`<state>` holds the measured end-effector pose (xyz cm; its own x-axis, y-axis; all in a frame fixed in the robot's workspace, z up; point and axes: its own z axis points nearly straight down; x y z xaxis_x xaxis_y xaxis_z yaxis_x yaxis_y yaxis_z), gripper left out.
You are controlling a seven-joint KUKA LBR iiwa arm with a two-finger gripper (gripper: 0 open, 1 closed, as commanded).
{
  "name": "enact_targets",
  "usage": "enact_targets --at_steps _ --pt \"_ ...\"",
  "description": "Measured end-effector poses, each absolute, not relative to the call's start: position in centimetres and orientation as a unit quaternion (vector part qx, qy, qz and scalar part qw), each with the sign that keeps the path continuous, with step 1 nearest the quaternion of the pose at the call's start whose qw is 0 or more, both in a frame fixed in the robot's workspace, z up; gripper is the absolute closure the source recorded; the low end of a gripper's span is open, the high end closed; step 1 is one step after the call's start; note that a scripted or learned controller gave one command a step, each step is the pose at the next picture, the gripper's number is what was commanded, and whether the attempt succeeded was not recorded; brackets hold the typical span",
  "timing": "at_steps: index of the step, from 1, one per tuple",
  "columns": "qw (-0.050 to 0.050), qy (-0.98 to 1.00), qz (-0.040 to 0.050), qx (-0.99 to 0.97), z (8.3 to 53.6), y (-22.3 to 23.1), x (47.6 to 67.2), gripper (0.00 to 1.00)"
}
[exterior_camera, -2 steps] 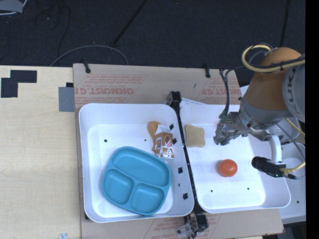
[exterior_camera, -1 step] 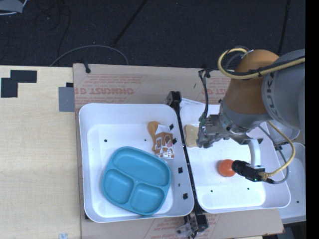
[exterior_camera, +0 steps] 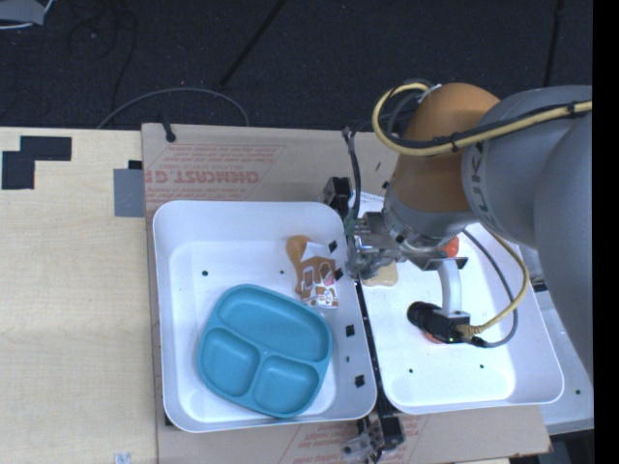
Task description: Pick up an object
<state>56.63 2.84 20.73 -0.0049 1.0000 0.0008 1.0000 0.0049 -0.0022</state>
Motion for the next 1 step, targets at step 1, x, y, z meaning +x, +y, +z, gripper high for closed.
enact_targets --at_steps 1 --pt "0.002 -0.709 0.0004 -0.706 22.12 7.21 56.48 1.0"
